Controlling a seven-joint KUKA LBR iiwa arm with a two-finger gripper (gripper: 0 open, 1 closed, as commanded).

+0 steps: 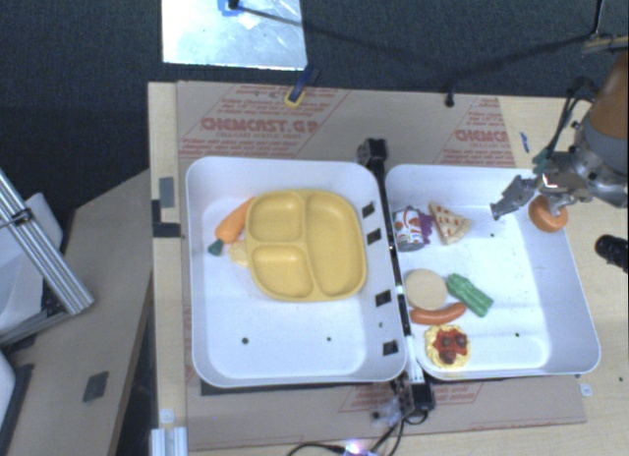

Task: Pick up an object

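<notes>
My gripper (526, 206) hangs over the upper right part of the right bin (550, 326), reaching in from the right. A round orange toy (547, 215) sits right at the gripper, near the bin's right rim; whether it is held I cannot tell. Left of the gripper lie a pizza slice (449, 221) and a purple and white toy (411, 228). Lower in the bin are a beige bun (427, 288), a green pickle (470, 294), a red sausage (437, 314) and a small spaghetti dish (448, 346).
The left bin (211, 336) holds a yellow divided plate (298, 245) with a carrot (233, 220) at its upper left edge. A black divider (385, 248) runs between the bins. A silvery sheet (234, 12) lies beyond the bench.
</notes>
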